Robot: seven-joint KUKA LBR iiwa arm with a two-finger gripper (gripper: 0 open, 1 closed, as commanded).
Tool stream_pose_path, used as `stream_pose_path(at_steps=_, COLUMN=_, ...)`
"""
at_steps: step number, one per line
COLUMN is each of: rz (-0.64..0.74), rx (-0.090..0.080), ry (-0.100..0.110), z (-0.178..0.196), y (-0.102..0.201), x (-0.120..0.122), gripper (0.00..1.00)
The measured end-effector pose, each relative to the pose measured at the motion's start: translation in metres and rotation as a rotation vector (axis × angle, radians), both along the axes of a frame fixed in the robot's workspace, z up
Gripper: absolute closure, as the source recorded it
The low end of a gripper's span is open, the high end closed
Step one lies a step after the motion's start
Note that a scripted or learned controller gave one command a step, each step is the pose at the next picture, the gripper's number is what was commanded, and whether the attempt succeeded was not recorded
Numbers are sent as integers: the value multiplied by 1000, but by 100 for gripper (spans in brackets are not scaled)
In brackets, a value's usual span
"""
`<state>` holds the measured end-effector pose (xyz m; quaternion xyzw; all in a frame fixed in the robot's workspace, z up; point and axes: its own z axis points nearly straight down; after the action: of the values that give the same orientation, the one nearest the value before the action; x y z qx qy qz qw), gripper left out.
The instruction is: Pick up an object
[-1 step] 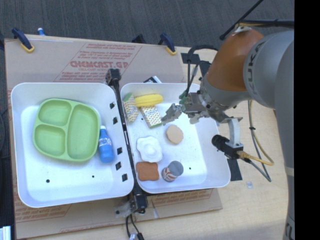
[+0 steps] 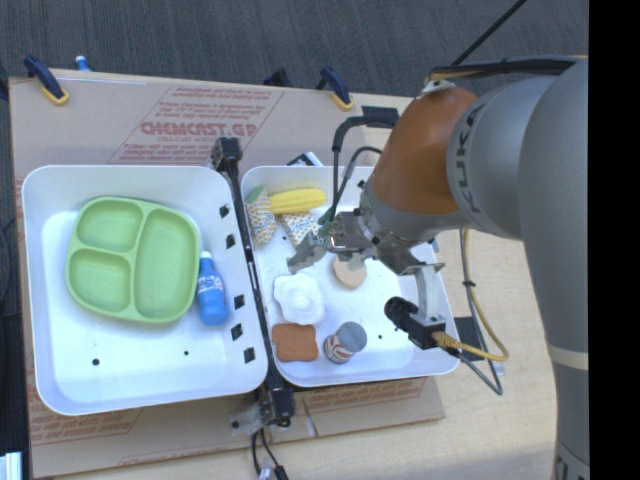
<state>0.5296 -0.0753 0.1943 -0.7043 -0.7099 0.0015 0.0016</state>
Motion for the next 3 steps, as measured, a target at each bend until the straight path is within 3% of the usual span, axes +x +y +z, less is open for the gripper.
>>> stream_pose_path(at_steps=1, rz=-1, rx=1, ry=1, z=-103, y=-23, x=-14, gripper=0)
stream_pose_path(at_steps=2, rz=5, rx=0, ry=0, z=-92, y=-23, x=-13, gripper=100)
stream_pose_path(at_steps=3, rz=-4, rx=-1, ry=-5, z=4, y=-84, x=-41, gripper=100)
